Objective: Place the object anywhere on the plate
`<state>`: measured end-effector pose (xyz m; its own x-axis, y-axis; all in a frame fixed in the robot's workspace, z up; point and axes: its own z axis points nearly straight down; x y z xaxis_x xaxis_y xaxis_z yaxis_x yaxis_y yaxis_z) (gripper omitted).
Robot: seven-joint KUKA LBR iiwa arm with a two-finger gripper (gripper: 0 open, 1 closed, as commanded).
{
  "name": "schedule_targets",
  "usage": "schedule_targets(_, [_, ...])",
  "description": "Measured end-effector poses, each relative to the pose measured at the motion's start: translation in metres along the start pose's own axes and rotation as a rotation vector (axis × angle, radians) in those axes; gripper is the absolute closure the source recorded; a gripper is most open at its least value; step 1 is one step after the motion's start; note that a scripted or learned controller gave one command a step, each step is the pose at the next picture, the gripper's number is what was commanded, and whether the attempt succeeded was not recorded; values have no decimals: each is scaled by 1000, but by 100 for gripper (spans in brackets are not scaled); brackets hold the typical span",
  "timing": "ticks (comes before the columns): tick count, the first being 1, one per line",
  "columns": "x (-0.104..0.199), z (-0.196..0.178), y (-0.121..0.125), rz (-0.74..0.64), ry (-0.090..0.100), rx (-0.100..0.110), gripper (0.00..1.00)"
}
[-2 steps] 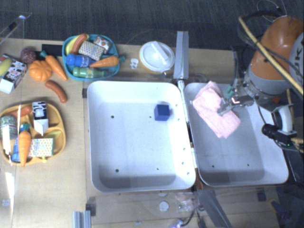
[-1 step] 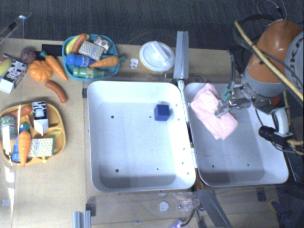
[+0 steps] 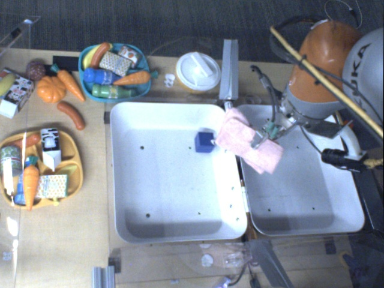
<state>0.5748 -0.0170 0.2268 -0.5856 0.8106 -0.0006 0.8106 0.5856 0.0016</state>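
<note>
A pink cloth (image 3: 248,140) is seen draped over the divider between the bins, at 9 o'clock of the gripper (image 3: 268,131). It is judged light, limp, non-slippery; a bunched fold is best pinched. Claw state cannot be told.

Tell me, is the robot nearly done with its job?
Not yet. Nothing looks placed so far. The gripper is at the pink cloth, which lies draped over the edge between the left bin and the right bin. I can't tell if it's gripped. The blue block sits in the left bin. I can't spot a plate.
</note>
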Motion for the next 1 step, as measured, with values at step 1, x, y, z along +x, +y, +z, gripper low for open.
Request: schedule_targets(1, [31,8,50,-401,-2,-3,100])
